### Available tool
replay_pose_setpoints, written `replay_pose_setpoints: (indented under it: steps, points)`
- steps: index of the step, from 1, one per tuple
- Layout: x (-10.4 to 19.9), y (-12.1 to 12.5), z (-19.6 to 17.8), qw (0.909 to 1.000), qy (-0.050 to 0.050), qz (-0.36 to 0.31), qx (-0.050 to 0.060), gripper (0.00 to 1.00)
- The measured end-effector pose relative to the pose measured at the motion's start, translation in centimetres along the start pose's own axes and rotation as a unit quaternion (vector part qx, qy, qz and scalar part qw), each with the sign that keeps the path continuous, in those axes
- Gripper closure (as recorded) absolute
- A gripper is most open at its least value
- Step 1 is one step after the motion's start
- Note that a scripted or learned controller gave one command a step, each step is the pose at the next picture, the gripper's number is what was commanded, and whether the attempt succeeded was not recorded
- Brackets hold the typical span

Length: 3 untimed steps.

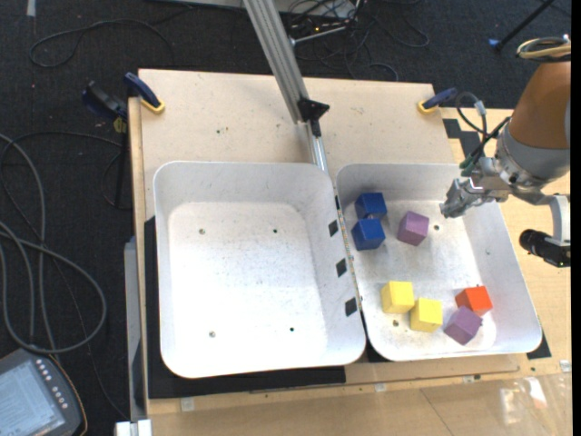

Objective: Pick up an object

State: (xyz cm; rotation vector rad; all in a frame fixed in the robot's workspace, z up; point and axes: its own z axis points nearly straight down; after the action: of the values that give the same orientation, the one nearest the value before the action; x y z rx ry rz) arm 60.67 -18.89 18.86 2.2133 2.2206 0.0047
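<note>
The bench (236,116) is a pale board with dark speckles, sitting over dark carpet. Two shallow white bins lie directly on it side by side, touching along their inner edges: the left bin (172,271) and the right bin (513,284). Blue-and-yellow clamps grip its far corners, one at the left (143,92) and one at the right (438,100).

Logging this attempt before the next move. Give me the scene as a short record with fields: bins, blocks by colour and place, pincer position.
right bin: holds all seven blocks
left bin: white, speckled floor
blue blocks: two, touching, upper left of right bin
purple blocks: one near the blues, one at lower right
yellow blocks: two, side by side, lower middle
orange block: lower right, against the purple one
pincer: above right bin's upper right, right of the upper purple block
held: nothing seen
</note>
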Motion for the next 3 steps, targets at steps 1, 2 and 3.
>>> replay_pose_setpoints:
  steps: [1, 2, 3]
  points:
    - [0.7, -0.2, -6.0, 1.0000, 0.000, -0.001, -0.001, 1.00]
    - [0.7, -0.1, -6.1, 1.0000, 0.000, 0.000, 0.002, 1.00]
    - [6.2, 1.5, -6.8, 1.0000, 0.002, -0.002, 0.002, 1.00]
